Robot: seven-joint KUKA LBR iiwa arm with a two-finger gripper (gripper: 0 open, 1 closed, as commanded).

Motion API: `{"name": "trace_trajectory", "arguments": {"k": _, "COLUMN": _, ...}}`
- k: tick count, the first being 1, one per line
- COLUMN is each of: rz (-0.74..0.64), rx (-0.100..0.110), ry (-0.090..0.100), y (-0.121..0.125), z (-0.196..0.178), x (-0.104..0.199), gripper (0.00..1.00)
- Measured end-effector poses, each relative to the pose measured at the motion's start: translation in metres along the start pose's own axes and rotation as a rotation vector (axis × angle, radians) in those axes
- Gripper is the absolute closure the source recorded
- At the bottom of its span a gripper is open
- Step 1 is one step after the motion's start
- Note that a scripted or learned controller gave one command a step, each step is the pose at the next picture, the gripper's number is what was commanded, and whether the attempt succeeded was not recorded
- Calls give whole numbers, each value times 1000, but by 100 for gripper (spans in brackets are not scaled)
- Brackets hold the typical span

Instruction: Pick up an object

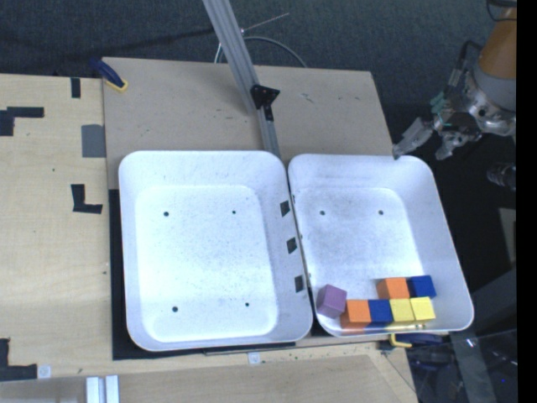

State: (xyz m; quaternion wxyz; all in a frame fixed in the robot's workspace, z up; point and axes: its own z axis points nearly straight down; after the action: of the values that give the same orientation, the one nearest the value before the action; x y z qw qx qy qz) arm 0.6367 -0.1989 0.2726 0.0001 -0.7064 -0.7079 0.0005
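Coloured small cubes lie together at the near edge of the right white plastic bin (436,225): a purple cube (333,299) on the left of the group, then an orange cube (358,311), a blue cube (380,310), two yellow cubes (403,310) (422,308), and behind them a second orange cube (392,288) and a second blue cube (421,285). They touch each other or stand just beside each other, and they rest close against the near wall of the bin. The left white plastic bin (134,225) is beside it.

The grey two-finger gripper (436,133) hangs outside the right bin, above its far right corner and well apart from the cubes. It holds nothing; how wide it is open, I cannot tell, because it is too small and dark here.

The step in hand is, I think, the approach. A good choice is the purple cube, because it stands a little apart at the end of the group, so there is free space on its left side. The gripper should travel to the near side of the bin while it is high, then come down straight over the one cube. The main risk is the near wall and the neighbour orange cube: if the descent is off-centre, the gripper may push the cubes and close on nothing.
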Motion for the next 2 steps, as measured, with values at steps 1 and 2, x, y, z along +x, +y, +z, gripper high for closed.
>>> {"name": "trace_trajectory", "arguments": {"k": 1, "rz": 0, "rx": 8, "ry": 1, "y": 17, "z": 101, "x": 12, "gripper": 0}}
{"name": "trace_trajectory", "arguments": {"k": 2, "rz": -1, "rx": 0, "ry": 0, "y": 24, "z": 100, "x": 44, "gripper": 0}}
